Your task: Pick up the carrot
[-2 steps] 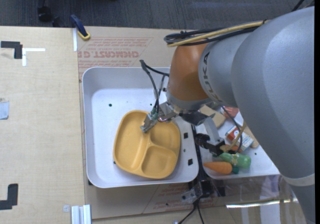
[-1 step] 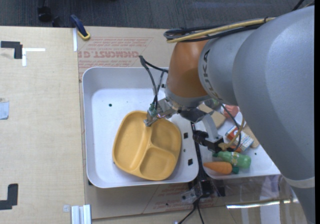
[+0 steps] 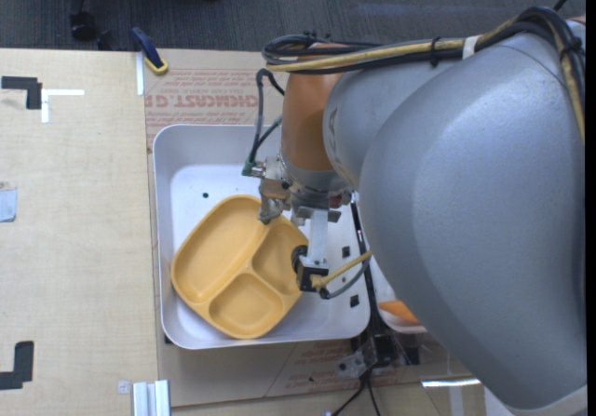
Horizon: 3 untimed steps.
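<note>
Steer end effector [image 3: 279, 208], grip state not discernible, off yellow divided plate [image 3: 223, 276] toward probable carrot [image 3: 401, 312] peeking beneath arm [image 3: 466, 172].

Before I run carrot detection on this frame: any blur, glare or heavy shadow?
In the camera view, lighting is even, with no hard glare; the white bin is bright but keeps detail; the yellow plate is sharp; the grey arm, near the lens, looks soft and covers the right side; an orange sliver at its lower edge may be the carrot.
</note>
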Available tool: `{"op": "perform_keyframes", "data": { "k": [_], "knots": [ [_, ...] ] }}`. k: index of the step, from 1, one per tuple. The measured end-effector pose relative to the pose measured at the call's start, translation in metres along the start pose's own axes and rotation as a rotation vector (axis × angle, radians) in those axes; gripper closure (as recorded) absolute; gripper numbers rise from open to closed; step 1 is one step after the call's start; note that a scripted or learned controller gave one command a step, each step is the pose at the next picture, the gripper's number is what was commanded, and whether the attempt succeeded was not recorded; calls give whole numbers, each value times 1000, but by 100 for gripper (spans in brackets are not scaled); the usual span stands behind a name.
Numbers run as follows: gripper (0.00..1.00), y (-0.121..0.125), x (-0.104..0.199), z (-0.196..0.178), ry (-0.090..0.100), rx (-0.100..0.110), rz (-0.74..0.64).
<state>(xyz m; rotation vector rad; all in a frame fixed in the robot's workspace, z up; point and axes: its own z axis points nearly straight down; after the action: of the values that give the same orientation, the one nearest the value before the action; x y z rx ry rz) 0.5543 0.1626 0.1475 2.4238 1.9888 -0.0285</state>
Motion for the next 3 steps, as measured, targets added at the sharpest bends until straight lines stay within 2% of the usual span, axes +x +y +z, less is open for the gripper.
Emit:
{"op": "perform_keyframes", "data": {
  "k": [1, 2, 3],
  "knots": [
    [100, -19, 20, -7, -37, -41, 334],
    [100, -49, 49, -80, 7, -9, 612],
    [100, -71, 49, -310, 20, -3, 978]
  ]
}}
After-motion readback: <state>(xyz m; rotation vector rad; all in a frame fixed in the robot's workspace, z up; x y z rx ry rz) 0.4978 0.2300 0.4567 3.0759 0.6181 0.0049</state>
